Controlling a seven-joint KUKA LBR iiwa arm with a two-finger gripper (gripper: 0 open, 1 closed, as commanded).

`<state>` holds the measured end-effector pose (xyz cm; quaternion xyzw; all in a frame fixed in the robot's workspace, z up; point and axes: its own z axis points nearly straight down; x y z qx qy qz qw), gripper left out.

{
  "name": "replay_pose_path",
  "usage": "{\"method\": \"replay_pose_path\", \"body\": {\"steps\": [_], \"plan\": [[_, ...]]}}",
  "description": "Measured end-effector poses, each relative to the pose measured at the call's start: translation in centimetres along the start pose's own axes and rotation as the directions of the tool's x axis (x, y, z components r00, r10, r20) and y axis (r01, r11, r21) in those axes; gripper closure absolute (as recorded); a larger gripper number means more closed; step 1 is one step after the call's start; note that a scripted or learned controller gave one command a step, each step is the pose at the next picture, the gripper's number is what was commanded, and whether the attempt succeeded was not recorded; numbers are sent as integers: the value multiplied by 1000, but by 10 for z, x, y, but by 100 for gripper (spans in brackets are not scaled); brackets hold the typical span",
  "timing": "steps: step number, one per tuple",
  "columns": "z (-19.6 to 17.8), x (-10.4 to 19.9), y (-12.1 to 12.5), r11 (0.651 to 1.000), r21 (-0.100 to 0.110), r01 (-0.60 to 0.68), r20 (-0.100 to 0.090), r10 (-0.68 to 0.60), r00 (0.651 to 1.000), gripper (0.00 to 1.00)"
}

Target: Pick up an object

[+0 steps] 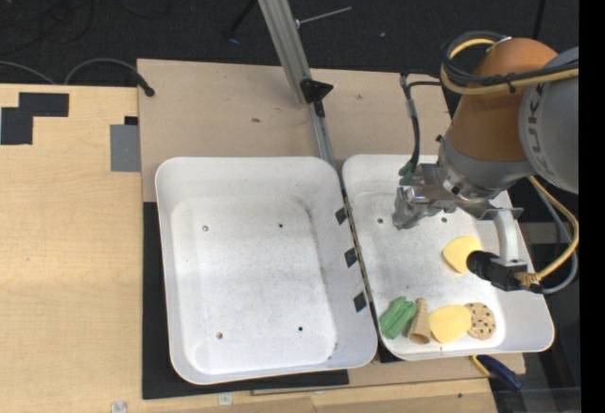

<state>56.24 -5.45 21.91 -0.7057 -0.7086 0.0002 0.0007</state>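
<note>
My gripper hangs low over the upper middle of the right bin, below the arm's orange band. Nothing shows between its tips. A yellow rounded piece lies to its lower right, near a black fitting on the arm. Along the bin's front edge sit a green ridged object, a tan cone-like piece, a second yellow piece and a chocolate-chip cookie.
The left bin lies beside the right one, joined by black clips along the shared rim. A slanted aluminium bar rises behind the bins. Cables loop around the arm at the right.
</note>
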Motion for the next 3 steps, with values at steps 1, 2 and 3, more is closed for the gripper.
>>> {"method": "replay_pose_path", "body": {"steps": [1,2,3], "plan": [[-13,52,9,1000,0,0,0,0,1000,100],[-2,102,25,1000,1,0,0,0,1000,100],[-5,143,32,1000,1,-2,0,2,1000,100]]}}
